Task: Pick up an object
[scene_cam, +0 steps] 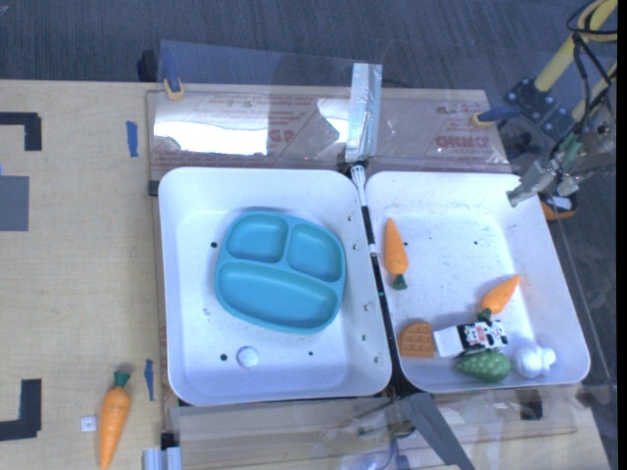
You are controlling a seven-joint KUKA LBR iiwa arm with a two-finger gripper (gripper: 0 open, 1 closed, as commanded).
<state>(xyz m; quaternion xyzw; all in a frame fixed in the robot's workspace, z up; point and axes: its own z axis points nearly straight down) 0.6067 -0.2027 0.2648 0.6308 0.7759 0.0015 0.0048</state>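
The right bin (460, 213) holds an orange carrot (395, 250) near its left wall and a second carrot (500, 294) toward the right. Along its front lie a brown waffle (416, 340), a black-and-white carton (472, 336), a green bumpy piece (483, 365) and a white round piece (534, 360). My gripper (545, 176) hangs at the bin's far right corner, above the rim and well away from every object, and nothing shows in it.
The left bin (186, 223) bears a blue divided plate (282, 270) and a small white disc (247, 357). Another carrot (115, 417) lies on the wooden bench at front left. A clear panel (294, 116) stands behind both bins. Yellow cables (578, 37) hang at the upper right.
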